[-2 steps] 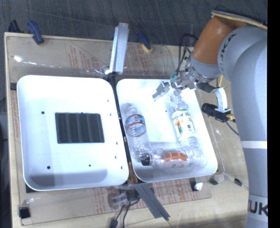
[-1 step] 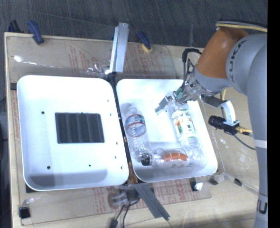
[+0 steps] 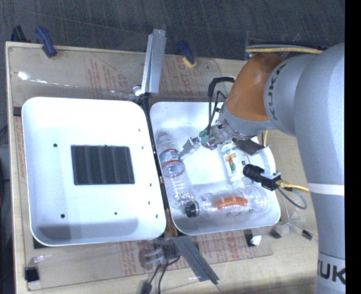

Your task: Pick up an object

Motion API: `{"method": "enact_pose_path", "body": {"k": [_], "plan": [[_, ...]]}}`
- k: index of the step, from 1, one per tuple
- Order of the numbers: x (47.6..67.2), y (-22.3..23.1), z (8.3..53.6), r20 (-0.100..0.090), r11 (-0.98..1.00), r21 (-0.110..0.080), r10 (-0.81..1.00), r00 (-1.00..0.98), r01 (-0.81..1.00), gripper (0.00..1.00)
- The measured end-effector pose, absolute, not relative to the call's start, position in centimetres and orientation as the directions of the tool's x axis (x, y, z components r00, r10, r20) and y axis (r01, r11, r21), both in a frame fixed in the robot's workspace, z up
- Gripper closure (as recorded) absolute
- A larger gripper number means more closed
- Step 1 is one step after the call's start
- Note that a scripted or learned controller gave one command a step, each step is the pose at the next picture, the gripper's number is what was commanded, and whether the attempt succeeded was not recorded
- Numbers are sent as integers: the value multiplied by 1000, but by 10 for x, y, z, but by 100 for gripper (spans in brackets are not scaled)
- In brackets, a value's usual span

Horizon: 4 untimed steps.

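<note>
Looming at three o'clock, the arm (image 3: pixel 303 90) hangs its gripper (image 3: pixel 196 143), whose state I cannot tell, above the right bin (image 3: pixel 168 118), apparently to choose among a clear bottle (image 3: pixel 175 176) at seven o'clock and a bagged orange item (image 3: pixel 229 201) at five o'clock.

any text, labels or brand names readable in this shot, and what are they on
"KU" - large dark letters, cut off by the frame, on the grey robot arm base at bottom right.
Faint red print on the pale wooden bench top: too blurred to read.
Label on the clear plastic water bottle: too small to read.
</note>
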<state>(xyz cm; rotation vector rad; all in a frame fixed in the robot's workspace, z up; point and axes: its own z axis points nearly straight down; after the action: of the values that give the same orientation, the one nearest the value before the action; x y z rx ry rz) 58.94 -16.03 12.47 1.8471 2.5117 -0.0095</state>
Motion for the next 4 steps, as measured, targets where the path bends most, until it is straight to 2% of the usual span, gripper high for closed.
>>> {"method": "enact_pose_path", "body": {"k": [1,2,3,4], "plan": [[645,-155,224,-1,227,0,974,-227,974,0],[617,-145,118,2,167,-5,986,-167,986,0],[555,-154,91,2,289,-4,957,-289,957,0],[500,-165,99,-6,252,27,968,-252,967,0]]}}
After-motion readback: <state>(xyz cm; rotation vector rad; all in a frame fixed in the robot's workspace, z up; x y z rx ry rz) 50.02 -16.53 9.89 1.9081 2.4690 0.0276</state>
